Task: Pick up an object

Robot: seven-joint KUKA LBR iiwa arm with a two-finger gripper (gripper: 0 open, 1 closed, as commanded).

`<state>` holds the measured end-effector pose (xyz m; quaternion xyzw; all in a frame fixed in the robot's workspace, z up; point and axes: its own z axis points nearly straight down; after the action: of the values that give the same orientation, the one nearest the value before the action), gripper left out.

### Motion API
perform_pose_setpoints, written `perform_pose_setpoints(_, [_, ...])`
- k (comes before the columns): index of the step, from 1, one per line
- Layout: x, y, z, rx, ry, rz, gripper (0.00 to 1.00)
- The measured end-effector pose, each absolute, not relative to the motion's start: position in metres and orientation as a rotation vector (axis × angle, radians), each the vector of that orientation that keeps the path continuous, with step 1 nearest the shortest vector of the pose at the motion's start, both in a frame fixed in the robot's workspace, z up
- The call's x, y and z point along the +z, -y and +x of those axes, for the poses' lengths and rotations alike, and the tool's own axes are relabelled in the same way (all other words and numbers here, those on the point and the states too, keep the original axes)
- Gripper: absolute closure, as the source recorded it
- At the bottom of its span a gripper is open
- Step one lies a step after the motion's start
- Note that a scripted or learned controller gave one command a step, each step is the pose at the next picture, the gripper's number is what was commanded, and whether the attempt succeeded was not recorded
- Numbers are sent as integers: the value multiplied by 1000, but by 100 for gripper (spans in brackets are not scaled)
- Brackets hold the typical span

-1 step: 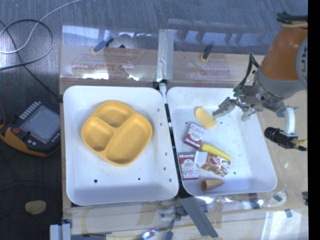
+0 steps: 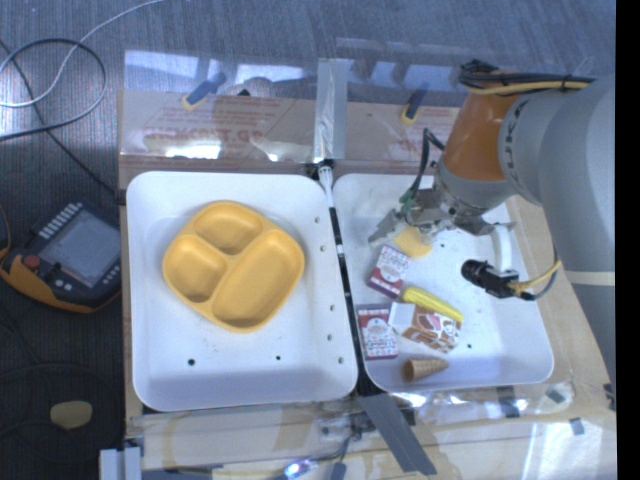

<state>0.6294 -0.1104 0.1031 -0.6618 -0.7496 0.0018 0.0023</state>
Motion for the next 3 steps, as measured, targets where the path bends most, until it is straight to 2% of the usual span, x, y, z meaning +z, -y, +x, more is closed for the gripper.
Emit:
perform_pose_setpoints(1, [113,113,668,6,2253,-2184,0])
perform_pose_setpoints(2, [91,108,640,-8,2351,-2107,0])
perform_pose_setpoints(3, [98,107,640,-10,2347,-2106,100])
